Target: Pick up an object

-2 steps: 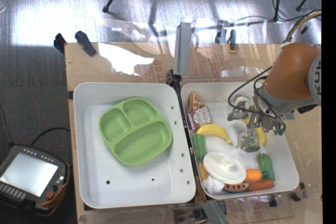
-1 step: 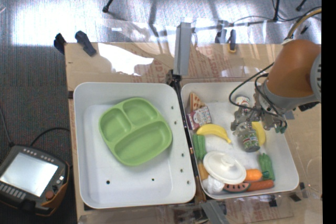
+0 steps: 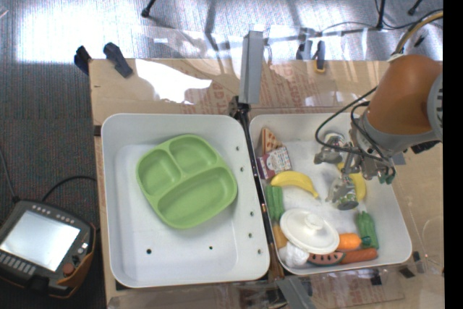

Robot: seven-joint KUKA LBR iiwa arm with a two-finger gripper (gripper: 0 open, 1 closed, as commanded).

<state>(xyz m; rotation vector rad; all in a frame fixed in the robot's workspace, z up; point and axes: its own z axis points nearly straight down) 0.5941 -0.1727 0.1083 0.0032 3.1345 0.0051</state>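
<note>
My gripper (image 3: 345,194) hangs low over the right bin (image 3: 400,226), near its middle right. A yellow banana-like piece (image 3: 360,187) lies right beside it on the right, partly hidden by the wrist; whether it is held cannot be made out. Another banana (image 3: 295,181) lies to the gripper's left. Below sit a white round lid (image 3: 309,229), a carrot (image 3: 349,241), a green vegetable (image 3: 367,228) and a watermelon slice (image 3: 323,258). A pizza slice (image 3: 269,140) and a small packet (image 3: 278,158) lie at the bin's far left corner.
The left bin (image 3: 119,242) holds a green divided plate (image 3: 187,179). A cucumber (image 3: 275,202) lies along the right bin's left wall. Cables loop from the wrist over the right bin's far side. A teach pendant (image 3: 42,241) sits off the bench at lower left.
</note>
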